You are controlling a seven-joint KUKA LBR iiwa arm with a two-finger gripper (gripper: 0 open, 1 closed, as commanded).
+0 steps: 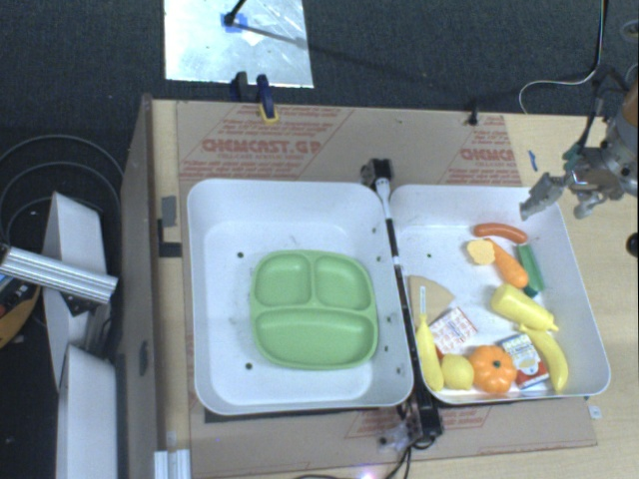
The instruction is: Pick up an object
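Observation:
My gripper (561, 200) hangs above the far right corner of the right bin (439, 218), open, with nothing between its fingers. Below and left of it in that bin lie a red sausage (499, 233), an orange slice (481, 251), a carrot (511, 265) and a dark green piece (529, 268). Nearer the front are a yellow pepper (521, 307), a banana (553, 357), a small orange pumpkin (492, 367), a lemon (456, 371), a long yellow piece (426, 347), two printed packets (454, 327) and a tan wedge (431, 292).
The left bin (230, 228) holds a green divided plate (315, 309). A black clamp bar (391, 242) runs along the seam between the bins. Both bins rest on a cardboard sheet (300, 138). A cable (559, 83) loops at the far right.

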